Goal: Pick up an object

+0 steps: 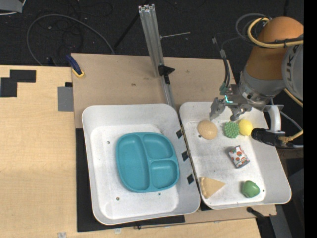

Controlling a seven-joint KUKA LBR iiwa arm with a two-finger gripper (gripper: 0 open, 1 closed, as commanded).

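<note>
Right bin: gripper open just above bumpy green ball

A tan bench meets a lighter wood panel on the left. Behind, black floor carries cables; an aluminium post rises from the bench.

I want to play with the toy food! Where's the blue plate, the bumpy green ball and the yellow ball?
Blue divided plate [147, 161]: camera view, left bin, on the ridge between its compartments.
Bumpy green ball [231, 130]: camera view, right bin, on its middle.
Yellow ball [245, 128]: camera view, right bin, on its middle.
</note>
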